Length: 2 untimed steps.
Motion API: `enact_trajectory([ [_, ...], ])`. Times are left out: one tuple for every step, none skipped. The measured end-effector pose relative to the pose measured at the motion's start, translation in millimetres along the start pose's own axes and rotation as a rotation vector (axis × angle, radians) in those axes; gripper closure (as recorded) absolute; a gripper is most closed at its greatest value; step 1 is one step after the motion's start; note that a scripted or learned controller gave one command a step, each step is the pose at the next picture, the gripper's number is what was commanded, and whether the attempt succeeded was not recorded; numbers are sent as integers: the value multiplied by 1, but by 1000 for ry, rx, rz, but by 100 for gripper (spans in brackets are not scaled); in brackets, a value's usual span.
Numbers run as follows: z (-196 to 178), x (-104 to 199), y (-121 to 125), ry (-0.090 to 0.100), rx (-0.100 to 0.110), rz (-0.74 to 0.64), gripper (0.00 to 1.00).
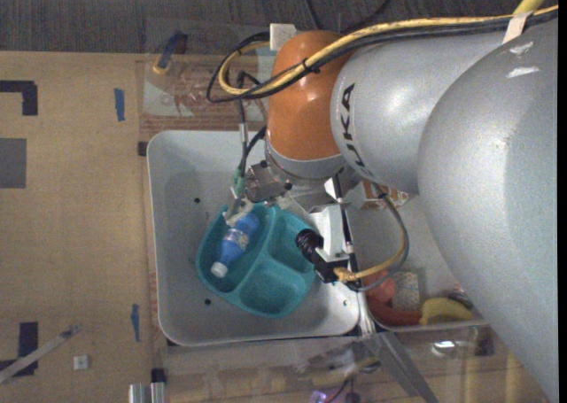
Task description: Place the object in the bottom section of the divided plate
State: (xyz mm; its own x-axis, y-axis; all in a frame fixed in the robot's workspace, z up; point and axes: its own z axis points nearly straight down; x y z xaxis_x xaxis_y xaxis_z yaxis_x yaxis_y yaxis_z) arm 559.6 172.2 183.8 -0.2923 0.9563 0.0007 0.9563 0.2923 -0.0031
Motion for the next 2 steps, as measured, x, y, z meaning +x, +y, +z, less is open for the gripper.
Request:
enact_trajectory([
  [66,21,-4,0,0,-156,0],
  [65,21,-4,0,-1,-156,0],
])
